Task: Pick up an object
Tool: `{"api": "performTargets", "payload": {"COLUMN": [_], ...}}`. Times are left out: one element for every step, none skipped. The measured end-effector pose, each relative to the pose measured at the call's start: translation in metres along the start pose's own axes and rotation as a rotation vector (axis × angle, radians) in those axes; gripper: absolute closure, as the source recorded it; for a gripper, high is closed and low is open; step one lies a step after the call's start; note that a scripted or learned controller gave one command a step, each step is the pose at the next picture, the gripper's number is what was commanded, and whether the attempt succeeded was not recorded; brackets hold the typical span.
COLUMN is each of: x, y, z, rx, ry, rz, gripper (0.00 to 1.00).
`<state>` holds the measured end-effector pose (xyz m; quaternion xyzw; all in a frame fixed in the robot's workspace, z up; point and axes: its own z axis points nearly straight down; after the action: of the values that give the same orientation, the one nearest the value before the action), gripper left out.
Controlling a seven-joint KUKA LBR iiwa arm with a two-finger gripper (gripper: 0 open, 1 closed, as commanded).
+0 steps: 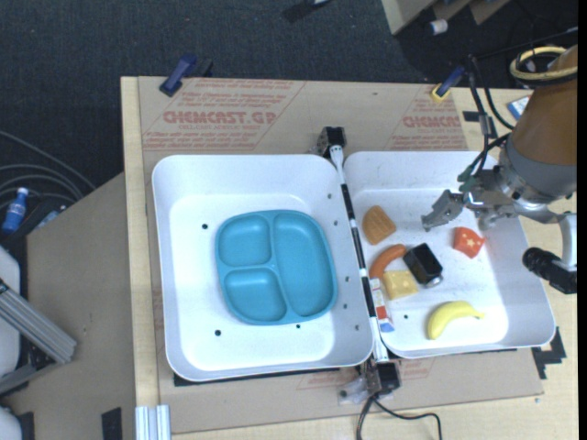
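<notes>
Claw (447, 211) hovering in right bin (527, 324), spread wide, holding nothing. Approaching, not yet grasping. Likely targeting orange chunk (378, 223) just beside, left. Needing descent over it, then closing. Red piece (468, 241) lying near.

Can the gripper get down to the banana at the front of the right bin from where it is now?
Probably yes. The banana lies apart from the other items with bare bin floor around it, and nothing stands between it and the gripper.

Dark blue carpet (138, 26) surrounds a wooden bench (275, 108), with black cables (46, 168) trailing at left.
</notes>
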<state>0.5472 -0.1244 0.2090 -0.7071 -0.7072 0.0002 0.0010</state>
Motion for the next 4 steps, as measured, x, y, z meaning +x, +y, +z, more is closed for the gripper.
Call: {"api": "performTargets", "payload": {"x": [-0.019, 0.016, 0.032, 0.032], "y": [0.067, 0.120, 0.058, 0.059], "z": [0.125, 0.124, 0.125, 0.114], "rx": [-0.002, -0.003, 0.001, -0.001], "ry": [-0.001, -0.001, 0.000, 0.000], "rz": [0.000, -0.001, 0.001, 0.002], "gripper": [0.00, 0.00, 0.00, 1.00]}}
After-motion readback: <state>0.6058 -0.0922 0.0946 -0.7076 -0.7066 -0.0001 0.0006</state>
